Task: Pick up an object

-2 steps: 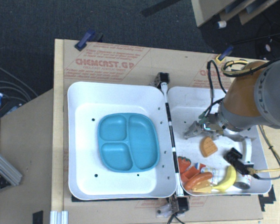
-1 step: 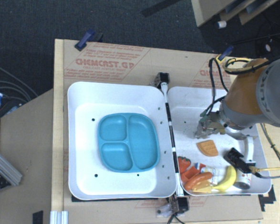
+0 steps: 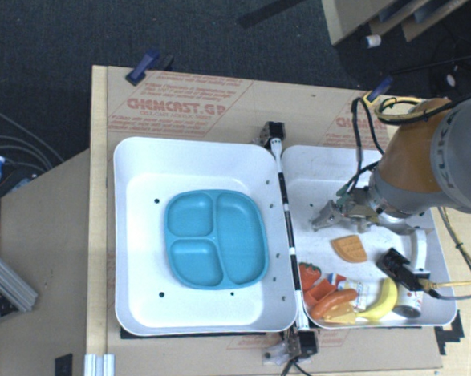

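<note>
Over the right bin [image 3: 325, 169], toward its left wall and about midway along it, my end effector [image 3: 343, 223] sits low above the bin's floor. Its state is released: the fingers [image 3: 320, 222] are spread, and nothing lies between them.

Findings, all placed against the right bin:

1. A tan wafer [image 3: 349, 247] lies flat on the bin's floor near its middle. It is just beside my end effector, on the side nearer the camera, and apart from it.
2. A banana [image 3: 382, 302] lies against the bin's near wall, toward the right corner, curving upward.
3. Red and orange pieces [image 3: 325, 290] are bunched in the bin's near-left corner. A yellow piece [image 3: 335, 314] touches them at the near wall and reaches to the banana's lower end.
4. A small pale item [image 3: 410, 303] sits just right of the banana in the same bin. I cannot identify it.
5. My arm [image 3: 411, 155] crosses the bin's far-right part, entering over its right wall.
6. The left bin [image 3: 139, 184] shares the right bin's left wall. It holds a blue divided plate [image 3: 216, 238], lying flat at its centre.
7. Both bins rest on a brown printed surface [image 3: 193, 100].
</note>
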`<state>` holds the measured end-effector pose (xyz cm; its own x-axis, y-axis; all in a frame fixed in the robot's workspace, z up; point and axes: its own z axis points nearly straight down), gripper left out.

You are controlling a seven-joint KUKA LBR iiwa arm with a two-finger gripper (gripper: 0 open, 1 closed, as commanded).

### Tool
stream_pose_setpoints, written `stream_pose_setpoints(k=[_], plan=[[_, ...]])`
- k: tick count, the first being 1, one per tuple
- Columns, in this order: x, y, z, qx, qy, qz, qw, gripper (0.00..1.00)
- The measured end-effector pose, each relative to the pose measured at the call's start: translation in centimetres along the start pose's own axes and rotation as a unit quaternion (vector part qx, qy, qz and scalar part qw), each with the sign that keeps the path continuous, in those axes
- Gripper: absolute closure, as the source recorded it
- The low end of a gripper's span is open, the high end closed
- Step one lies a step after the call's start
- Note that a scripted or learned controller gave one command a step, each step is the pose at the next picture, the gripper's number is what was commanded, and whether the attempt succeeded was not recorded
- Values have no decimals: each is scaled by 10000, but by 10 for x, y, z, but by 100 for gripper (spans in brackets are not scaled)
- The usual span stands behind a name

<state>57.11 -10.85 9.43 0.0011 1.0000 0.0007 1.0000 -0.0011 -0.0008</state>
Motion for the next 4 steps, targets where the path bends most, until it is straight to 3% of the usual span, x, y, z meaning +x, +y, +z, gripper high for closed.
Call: stream_pose_setpoints(k=[1, 2, 3, 4], plan=[[0, 0, -10, -8, -2, 3, 10000, 100], [0, 0, -10, -6, -1, 3, 10000, 0], [-11, -8, 10, 13, 2, -2, 10000, 0], [-11, -7, 0, 6, 2, -4, 10000, 100]])
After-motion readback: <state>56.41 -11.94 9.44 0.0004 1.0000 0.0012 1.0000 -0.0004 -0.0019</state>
